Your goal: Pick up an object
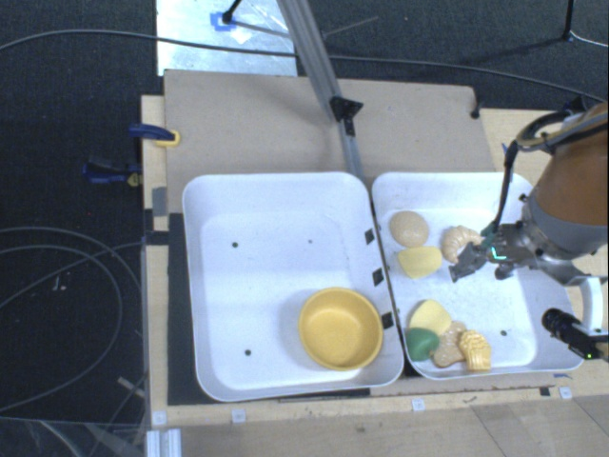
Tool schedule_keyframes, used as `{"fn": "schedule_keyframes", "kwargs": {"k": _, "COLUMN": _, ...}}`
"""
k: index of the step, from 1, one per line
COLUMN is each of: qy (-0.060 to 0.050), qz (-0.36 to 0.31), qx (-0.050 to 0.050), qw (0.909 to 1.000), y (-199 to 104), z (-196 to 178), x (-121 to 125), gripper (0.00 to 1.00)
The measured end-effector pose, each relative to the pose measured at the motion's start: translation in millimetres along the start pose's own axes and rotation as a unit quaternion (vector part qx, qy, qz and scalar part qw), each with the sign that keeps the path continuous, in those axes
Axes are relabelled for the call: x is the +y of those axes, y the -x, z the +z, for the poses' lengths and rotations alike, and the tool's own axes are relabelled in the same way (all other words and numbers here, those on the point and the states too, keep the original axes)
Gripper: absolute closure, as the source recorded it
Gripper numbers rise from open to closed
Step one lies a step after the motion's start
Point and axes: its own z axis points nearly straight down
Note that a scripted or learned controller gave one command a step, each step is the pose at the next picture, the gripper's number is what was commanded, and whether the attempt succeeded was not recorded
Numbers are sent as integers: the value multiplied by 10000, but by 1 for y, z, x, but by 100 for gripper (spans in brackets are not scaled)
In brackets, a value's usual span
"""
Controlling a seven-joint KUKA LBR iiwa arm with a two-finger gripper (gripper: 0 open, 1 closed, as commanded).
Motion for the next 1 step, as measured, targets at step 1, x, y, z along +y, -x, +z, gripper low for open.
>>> {"fn": "schedule_keyframes", "kwargs": {"k": 1, "qy": 3, "qz": 0, "qx": -1, "qw": 10000, "y": 0, "z": 0, "x": 0, "gripper": 0}}
